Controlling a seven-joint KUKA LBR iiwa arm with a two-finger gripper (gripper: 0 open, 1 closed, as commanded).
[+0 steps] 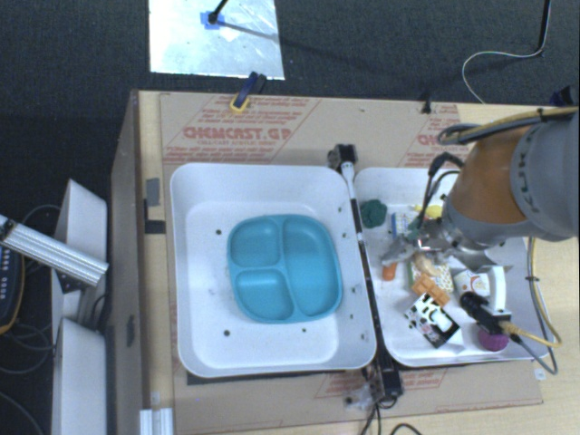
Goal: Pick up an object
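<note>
My claw (419,239), its state something I cannot tell, hangs over the clutter in the right-hand white bin (385,338) near the table's right edge, where the small dark-green lump (372,212) looks light, soft, best pinched across its middle.

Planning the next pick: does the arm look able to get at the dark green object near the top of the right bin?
Probably yes. The green object lies apart from the clutter, nothing on top of it, with the gripper hovering just beside it.

Small objects (433,288) cluttered in right bin (381,333).
</note>
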